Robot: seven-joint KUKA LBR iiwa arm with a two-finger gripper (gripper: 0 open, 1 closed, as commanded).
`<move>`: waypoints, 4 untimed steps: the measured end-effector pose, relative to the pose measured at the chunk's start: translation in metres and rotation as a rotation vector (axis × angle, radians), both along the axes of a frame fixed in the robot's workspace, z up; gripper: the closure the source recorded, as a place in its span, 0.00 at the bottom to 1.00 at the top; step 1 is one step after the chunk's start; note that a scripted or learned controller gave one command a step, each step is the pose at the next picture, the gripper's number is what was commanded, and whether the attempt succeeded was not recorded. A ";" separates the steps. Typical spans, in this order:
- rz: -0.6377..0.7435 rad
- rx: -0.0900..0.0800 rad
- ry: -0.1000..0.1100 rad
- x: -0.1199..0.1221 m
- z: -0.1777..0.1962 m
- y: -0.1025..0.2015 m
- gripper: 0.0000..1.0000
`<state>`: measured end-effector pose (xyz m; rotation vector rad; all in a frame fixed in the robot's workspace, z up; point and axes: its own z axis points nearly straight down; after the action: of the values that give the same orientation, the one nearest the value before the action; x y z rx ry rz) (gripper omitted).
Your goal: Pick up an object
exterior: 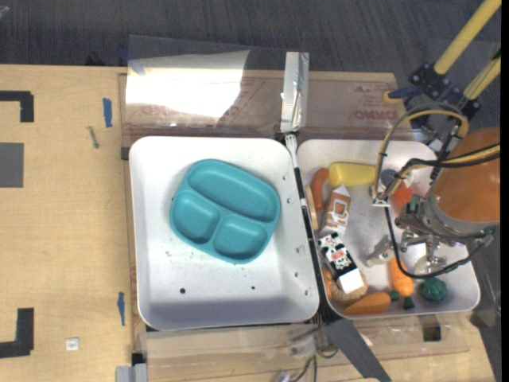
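The surface [56, 213] was seen as pale wood with black corner marks along its left side. The left bin [159, 293] was occupied by a teal divided plate [226, 209], tilted so that its long axis ran from upper left to lower right. The right bin [362, 225] was crowded along its left wall: a yellow block [350, 173] lay at the top with its long axis left to right, an orange sausage-shaped toy [319, 188] stood nearly top to bottom beside it, and a small carton [337, 212] and a black-and-white cow-patterned box [339, 261] were lined up below, both pointing down and slightly right. An orange carrot-like piece [367, 302] was laid along the bottom edge, long axis left to right. The hand [413, 253] was lowered into the right half of that bin, well to the right of the cartons, with a small orange toy [400, 279] just beneath it and a dark green lump [433, 290] at its lower right. Whether its grip was apart or together could not be told.
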<state>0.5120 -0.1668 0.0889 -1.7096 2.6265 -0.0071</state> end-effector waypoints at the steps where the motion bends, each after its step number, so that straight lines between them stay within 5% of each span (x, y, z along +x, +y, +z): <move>1: 0.015 0.002 -0.009 -0.026 0.001 -0.003 0.00; 2: 0.016 0.005 -0.020 -0.022 0.012 0.000 1.00; 3: 0.017 0.005 -0.018 -0.023 0.012 0.000 0.00; 4: 0.009 -0.003 -0.004 -0.028 0.000 0.008 0.00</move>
<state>0.4839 -0.1590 0.0894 -1.7199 2.6177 -0.0147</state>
